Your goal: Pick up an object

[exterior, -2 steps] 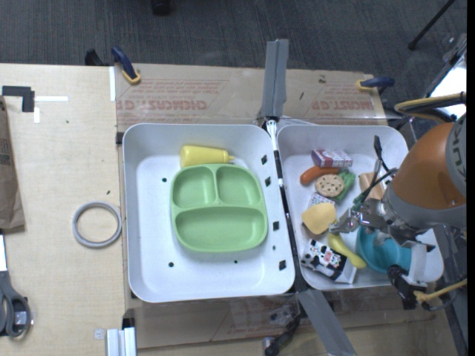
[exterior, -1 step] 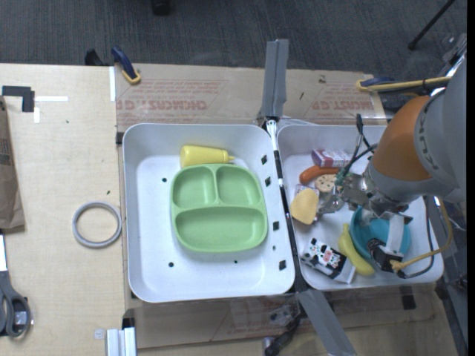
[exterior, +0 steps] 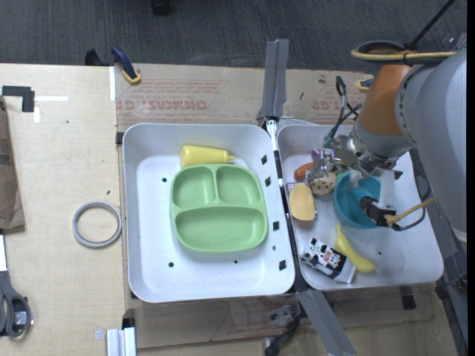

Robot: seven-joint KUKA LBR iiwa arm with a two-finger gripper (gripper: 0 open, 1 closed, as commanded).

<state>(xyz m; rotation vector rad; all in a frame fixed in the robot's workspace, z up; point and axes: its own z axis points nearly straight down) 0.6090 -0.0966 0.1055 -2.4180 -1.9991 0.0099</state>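
Note:
My gripper (exterior: 327, 166) is low in the right bin (exterior: 415, 269), near its back left part. Right under it lie a small speckled beige object (exterior: 321, 185) and an orange piece (exterior: 303, 172). A teal bowl (exterior: 355, 202) sits just right of the gripper, partly under the wrist. A pale yellow rounded piece (exterior: 302, 202) rests by the bin's left wall. Toward the front lie a yellow banana (exterior: 352, 251) and a black-and-white cow-print box (exterior: 324, 259).
The left bin (exterior: 145, 221) holds a green divided plate (exterior: 219, 208) and a yellow bottle-shaped toy (exterior: 203, 155) behind it. On the bench to the left lies a grey ring (exterior: 96, 223). The arm's body covers the right bin's back right corner.

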